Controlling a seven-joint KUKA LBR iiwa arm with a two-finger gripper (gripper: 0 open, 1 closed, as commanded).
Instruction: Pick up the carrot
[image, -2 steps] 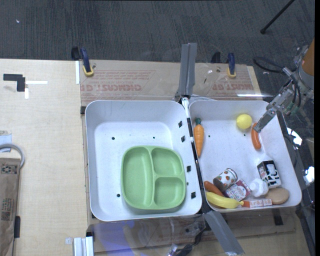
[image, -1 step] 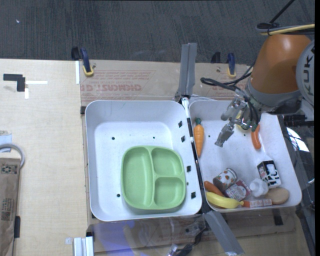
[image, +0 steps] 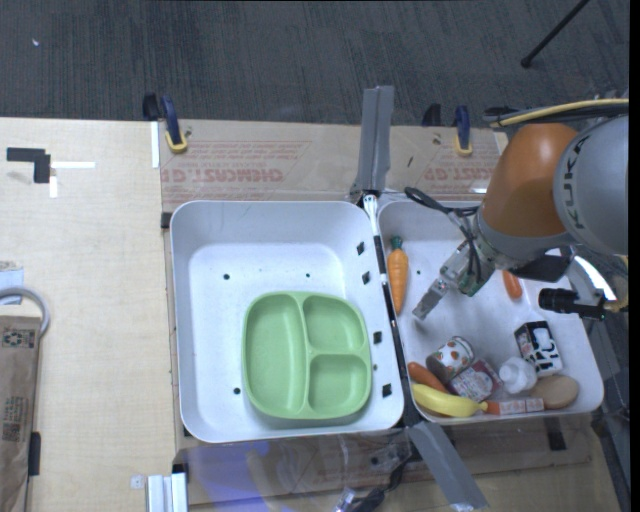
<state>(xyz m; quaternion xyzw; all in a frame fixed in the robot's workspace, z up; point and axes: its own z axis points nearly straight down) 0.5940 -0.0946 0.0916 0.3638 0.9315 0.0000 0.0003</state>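
Two shallow white bins sit side by side in the middle of the frame. The left bin (image: 200, 300) holds a pale green divided plate (image: 305, 355) with three compartments, lying flat toward its lower right part. In the lower part of the right bin (image: 590, 395) lies a cluster of things: a banana (image: 445, 402) along the lower edge, a small round can (image: 450, 355) just above it, a red-labelled packet (image: 472, 383) beside the can, a black-and-white carton (image: 538, 345) further right, and a tan rounded item (image: 558, 392) at the lower right corner. A brown paper bag (image: 18, 385) lies at the frame's left edge. Two blue-and-yellow clamps (image: 172, 125) (image: 460, 128) grip the cardboard sheet (image: 270, 160) at the top.
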